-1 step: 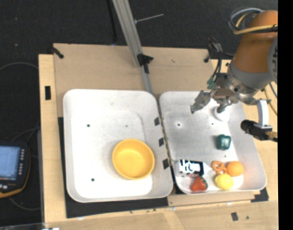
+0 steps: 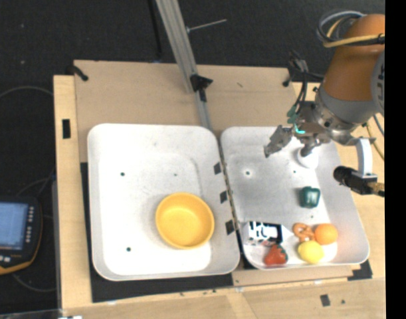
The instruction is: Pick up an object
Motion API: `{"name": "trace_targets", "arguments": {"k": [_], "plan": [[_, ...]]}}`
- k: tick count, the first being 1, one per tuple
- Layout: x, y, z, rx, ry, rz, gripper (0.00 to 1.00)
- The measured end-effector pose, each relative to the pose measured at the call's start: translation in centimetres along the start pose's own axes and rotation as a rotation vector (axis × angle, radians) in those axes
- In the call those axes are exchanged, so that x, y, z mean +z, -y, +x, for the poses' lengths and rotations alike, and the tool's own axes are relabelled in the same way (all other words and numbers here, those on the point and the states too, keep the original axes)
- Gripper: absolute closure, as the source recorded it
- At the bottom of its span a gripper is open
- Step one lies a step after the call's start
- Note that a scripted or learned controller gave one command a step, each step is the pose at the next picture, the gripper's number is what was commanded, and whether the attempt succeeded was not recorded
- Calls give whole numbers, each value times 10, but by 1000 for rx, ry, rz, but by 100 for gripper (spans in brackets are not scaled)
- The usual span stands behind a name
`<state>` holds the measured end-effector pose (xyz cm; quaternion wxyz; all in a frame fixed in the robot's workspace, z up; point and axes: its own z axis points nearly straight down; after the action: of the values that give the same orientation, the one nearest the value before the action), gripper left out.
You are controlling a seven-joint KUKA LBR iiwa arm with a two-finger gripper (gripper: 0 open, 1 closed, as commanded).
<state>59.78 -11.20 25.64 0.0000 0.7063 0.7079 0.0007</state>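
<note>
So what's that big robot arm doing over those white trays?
The arm's end effector hangs over the back of the right bin, its fingers spread with nothing between them. A green object, an orange, a lemon and a strawberry lie nearer the front. The left bin holds a yellow bowl.

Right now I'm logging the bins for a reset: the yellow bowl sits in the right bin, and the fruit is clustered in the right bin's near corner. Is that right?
Not quite. The camera view shows the yellow bowl in the left bin, not the right. The fruit is clustered in the right bin's near corner, as you said.
</note>
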Motion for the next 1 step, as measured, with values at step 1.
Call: {"name": "trace_targets", "arguments": {"k": [1], "plan": [[58,-5,6,1,3,6,0]]}}
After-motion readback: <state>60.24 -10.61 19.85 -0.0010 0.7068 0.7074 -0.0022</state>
